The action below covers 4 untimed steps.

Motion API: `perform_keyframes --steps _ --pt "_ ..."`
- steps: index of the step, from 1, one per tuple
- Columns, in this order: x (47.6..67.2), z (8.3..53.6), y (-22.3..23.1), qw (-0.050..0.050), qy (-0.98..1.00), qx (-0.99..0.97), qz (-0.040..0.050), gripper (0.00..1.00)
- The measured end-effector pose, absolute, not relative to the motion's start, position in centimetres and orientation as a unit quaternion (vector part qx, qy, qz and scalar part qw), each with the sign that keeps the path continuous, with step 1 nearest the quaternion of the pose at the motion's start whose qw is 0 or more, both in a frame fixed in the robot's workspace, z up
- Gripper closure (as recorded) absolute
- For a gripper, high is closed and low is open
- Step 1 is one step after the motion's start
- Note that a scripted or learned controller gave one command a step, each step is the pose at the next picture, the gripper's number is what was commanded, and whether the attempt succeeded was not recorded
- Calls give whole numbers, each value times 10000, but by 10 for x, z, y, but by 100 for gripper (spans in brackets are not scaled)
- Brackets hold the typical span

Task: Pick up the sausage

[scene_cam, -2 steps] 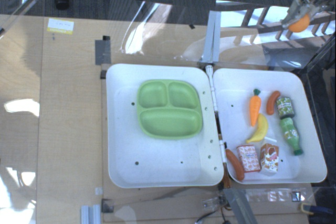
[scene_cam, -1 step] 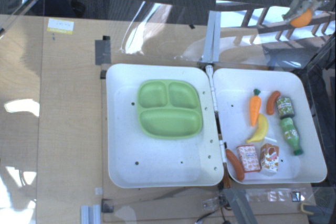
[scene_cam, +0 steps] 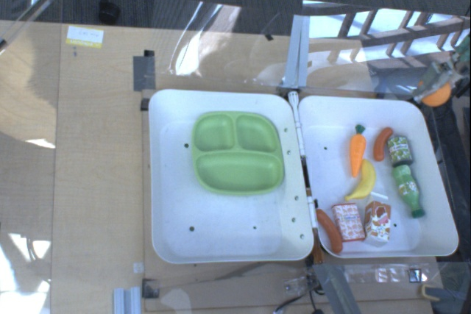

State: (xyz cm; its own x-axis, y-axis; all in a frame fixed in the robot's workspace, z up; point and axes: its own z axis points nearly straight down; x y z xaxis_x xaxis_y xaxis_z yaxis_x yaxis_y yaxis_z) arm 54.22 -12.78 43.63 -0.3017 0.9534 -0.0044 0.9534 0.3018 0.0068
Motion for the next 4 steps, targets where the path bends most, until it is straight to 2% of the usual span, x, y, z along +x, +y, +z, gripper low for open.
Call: perform_keyframes --steps 1,2,3,4 --pt "609 436 -115 38 6834 7301 21 100" --pt "634 436 -156 39 5574 8303 25 100" --pt "634 437 -170 46 5663 8242 29 100" --pt "616 437 -181 36 5762 8173 19 100"
